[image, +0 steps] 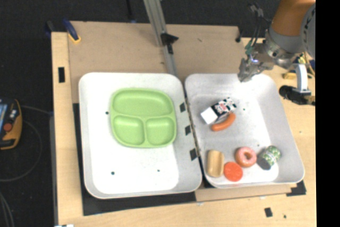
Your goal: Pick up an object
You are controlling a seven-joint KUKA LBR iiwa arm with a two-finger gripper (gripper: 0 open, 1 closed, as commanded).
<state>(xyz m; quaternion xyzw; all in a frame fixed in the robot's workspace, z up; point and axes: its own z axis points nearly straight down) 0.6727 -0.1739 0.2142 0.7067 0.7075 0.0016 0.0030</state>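
My gripper (245, 73) hangs over the far edge of the right bin (249, 95), and I see nothing between its fingers. Below it in that bin lie a small white and black box (217, 110) and an orange-red sausage (223, 122) touching it. Along the near side of the bin sit a tan bread roll (214, 162), a red tomato (232, 171), a pink donut (245, 156) and a green and grey lump (269, 157). All of these lie well apart from the gripper.
The left bin (95, 167) holds a green divided plate (143, 117). A grey metal rail (154, 8) runs from the far side down to the gap between the bins. Bare wooden bench (106, 45) lies behind the bins.
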